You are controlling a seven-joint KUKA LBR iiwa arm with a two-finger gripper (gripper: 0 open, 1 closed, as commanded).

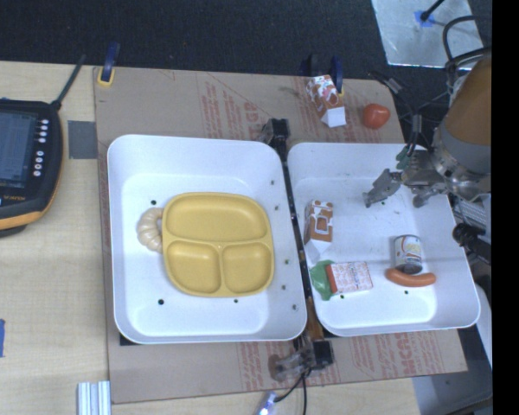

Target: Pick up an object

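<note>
So far no pick is made. The gripper (400, 190) hovers over the right bin (467, 314), near its far right corner, fingers spread apart with nothing between them.

Candidates, all at rest in the right bin:
- small can (407, 251), near the right wall
- sausage (410, 277), just in front of the can, touching or nearly so
- brown carton (318, 220), against the left wall
- red-and-white packet (349, 277), toward the near edge, with a green piece (320, 281) at its left end

Judgement: the can is the nearest of the 5 to the claw, but the target cannot be told. Approach, descent, closing and lift all remain.

Left bin (125, 232) holds a yellow divided tray (216, 242), with a pale pastry-like item (149, 228) at its left edge. 2 items sit outside the bins on the bench's far side: a small box (326, 96) and a red ball (375, 116).
</note>
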